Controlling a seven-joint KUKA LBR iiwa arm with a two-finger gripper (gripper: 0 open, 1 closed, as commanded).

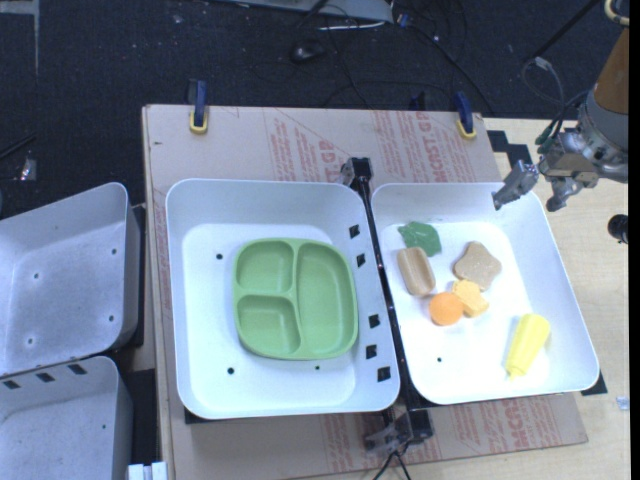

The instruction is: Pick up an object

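Green divided tray (pixel 297 299) in left bin (pixel 190 268). Right bin (pixel 560 268): green piece (pixel 421 236) far, hotdog (pixel 416 270), orange ball (pixel 446 309), bread slice (pixel 478 264), yellow corn (pixel 527 343) near right. Hand (pixel 536 189) above far right rim, fingers spread, holding nothing.

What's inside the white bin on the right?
The right bin holds toy food: a green piece, a hot dog, a tan bread slice, an orange ball touching a small orange piece, and yellow corn. Whatever lies underneath them is covered.
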